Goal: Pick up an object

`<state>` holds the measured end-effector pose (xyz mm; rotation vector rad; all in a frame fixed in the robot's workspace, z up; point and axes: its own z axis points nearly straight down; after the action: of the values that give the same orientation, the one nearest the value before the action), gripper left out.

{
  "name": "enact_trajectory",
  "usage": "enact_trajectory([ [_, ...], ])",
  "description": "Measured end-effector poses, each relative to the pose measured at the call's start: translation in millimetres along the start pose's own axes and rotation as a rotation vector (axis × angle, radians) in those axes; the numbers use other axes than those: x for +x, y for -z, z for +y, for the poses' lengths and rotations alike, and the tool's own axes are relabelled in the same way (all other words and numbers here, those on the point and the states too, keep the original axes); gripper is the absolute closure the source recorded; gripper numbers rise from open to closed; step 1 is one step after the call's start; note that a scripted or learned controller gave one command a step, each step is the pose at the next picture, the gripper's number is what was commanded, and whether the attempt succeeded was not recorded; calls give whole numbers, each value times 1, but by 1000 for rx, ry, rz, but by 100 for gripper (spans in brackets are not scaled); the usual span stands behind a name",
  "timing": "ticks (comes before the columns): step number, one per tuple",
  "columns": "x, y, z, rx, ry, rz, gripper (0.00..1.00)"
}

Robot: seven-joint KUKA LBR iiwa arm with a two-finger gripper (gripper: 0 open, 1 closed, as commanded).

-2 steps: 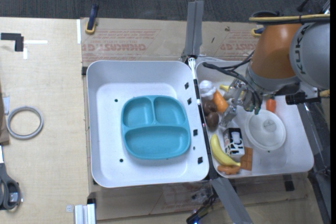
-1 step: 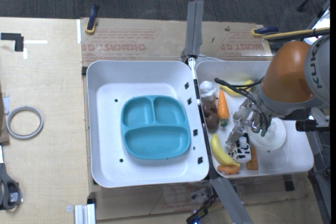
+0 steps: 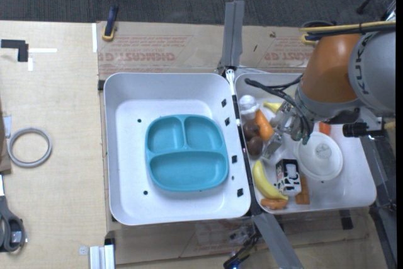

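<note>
- A pale wooden surface (image 3: 50,198) carries two shallow white bins side by side, with brown cardboard under their far edges and dark carpet beyond.
- The left bin (image 3: 123,104) holds one thing, a blue divided plate (image 3: 187,153), lying flat near its middle.
- The right bin (image 3: 359,189) is crowded along its left wall with small things.
- The grey arm (image 3: 343,72) with its orange band reaches in over the right bin's far right corner, and the hand (image 3: 283,129) hangs over the left half of that bin.
- Whether the hand is wide or narrow I cannot tell; nothing can be seen gripped in it.
- Just to the left of the hand, by the bin's left wall, lie an orange carrot-like piece (image 3: 264,126) and a brown round object (image 3: 254,145), with a small white-capped item (image 3: 247,102) toward the far edge.
- A banana (image 3: 264,179) curves along the left wall nearer the front edge, below the hand and apart from it.
- A small black and white box (image 3: 288,175) lies just right of the banana, and an orange piece (image 3: 274,203) lies at the front edge.
- A white round lid (image 3: 321,157) sits just right of the hand, near the bin's middle.
- On the surface's left edge lie a grey ring (image 3: 28,147) and scissors (image 3: 11,230).
</note>
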<state>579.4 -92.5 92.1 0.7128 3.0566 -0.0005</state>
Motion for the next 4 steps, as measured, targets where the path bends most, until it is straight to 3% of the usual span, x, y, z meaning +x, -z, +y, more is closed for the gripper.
enact_trajectory([
  [1, 73, 0, -49, 0, 25, 1, 0],
  [2, 85, 2, -51, -1, -3, -8, 0],
  [3, -20, 0, -18, 1, -155, 0, 0],
  [4, 73, 1, -57, -1, -182, -2, 0],
])
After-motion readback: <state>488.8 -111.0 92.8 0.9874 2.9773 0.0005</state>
